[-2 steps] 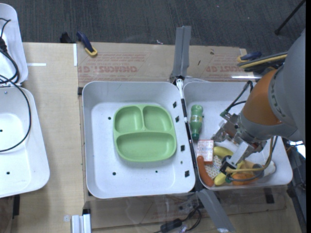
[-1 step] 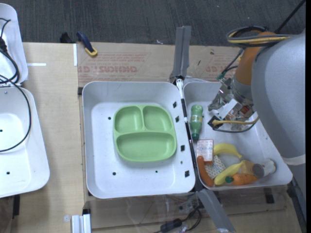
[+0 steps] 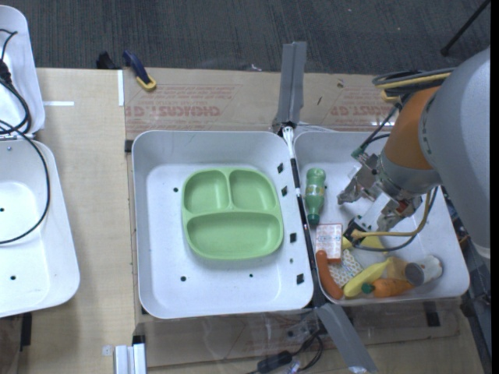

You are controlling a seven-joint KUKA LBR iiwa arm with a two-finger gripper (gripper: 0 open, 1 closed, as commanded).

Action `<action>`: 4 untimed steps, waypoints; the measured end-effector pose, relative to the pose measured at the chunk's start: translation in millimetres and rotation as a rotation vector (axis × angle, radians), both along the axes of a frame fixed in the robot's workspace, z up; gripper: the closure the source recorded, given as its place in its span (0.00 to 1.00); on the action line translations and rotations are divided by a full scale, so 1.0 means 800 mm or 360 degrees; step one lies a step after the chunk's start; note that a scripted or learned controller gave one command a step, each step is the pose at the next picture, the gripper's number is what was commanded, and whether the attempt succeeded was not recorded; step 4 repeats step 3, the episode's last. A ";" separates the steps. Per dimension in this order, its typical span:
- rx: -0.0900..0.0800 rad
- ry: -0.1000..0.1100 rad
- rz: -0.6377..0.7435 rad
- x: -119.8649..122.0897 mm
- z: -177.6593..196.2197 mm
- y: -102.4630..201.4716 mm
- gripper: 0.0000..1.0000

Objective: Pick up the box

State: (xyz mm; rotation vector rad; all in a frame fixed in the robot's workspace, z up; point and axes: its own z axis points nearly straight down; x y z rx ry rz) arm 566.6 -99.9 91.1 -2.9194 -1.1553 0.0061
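I see the gripper (image 3: 352, 209) hanging in the right bin (image 3: 448, 283), fingers spread with nothing between them, the box (image 3: 329, 240) just beside them near the green bottle (image 3: 314, 192), a green plate (image 3: 231, 213) in the left bin (image 3: 156, 232).

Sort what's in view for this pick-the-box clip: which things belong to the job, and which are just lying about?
Job:
- small box, white with red print, right bin
- gripper, above that bin

Lying about:
- green divided plate, left bin
- green bottle
- banana
- carrot
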 end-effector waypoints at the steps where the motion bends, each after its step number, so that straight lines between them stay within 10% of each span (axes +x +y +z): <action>1: -0.0001 0.0005 0.0002 -0.001 0.011 -0.001 1.00; 2: -0.0001 0.0006 0.0001 -0.001 0.011 -0.001 0.00; 3: -0.0003 -0.0002 0.0006 0.081 0.125 0.017 0.00; 4: -0.0003 -0.0002 0.0006 0.081 0.125 0.017 0.00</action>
